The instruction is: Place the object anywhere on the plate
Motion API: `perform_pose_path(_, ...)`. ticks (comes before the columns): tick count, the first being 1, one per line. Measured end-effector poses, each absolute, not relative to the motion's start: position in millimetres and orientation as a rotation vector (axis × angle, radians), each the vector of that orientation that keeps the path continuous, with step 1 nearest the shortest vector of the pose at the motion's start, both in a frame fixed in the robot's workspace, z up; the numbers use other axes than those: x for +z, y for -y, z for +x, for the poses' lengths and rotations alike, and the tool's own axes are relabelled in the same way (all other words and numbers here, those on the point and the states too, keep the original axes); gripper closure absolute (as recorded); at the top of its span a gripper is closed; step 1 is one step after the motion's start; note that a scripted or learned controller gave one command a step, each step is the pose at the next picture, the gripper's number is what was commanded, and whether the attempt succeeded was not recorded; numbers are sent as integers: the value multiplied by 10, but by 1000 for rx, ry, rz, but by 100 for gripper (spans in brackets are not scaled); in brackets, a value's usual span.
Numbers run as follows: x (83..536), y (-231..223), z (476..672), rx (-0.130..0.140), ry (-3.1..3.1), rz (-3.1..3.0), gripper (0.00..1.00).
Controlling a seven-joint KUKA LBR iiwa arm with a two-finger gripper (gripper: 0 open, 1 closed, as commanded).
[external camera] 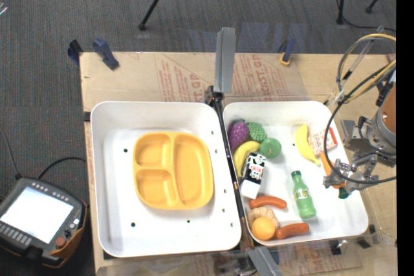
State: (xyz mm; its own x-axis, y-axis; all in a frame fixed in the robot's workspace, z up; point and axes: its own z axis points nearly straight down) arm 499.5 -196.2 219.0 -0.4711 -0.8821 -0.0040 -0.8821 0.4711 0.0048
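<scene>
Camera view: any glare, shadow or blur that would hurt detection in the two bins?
Camera view: lighting is even and soft, with only faint shadows under the yellow plate in the left bin. The white walls of the right bin are bright but keep their edges. The toy food is sharp enough to separate, e.g. the green bottle. The gripper at the right rim looks slightly soft and cluttered by cables.

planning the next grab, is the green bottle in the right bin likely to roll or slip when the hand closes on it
The green bottle lies on its side on the right bin floor, so its round body will probably roll if nudged sideways. Its surface looks smooth and glossy, so it may slip between the hand's fingers. It has free space around it, so a roll probably wouldn't be stopped at once.
</scene>
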Motion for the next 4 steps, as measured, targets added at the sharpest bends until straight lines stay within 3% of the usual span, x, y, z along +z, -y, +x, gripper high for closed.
perform_pose_path(1,1395,1246,5368,16,-2545,-1844,100)
perform_pose_path(2,1877,112,5282,6,-2382,-2042,100)
perform_pose_path(3,1862,-734,5627,10,-2292,-2146,100)
perform_pose_path(4,1863,-719,5630,8,-2295,-2143,0)
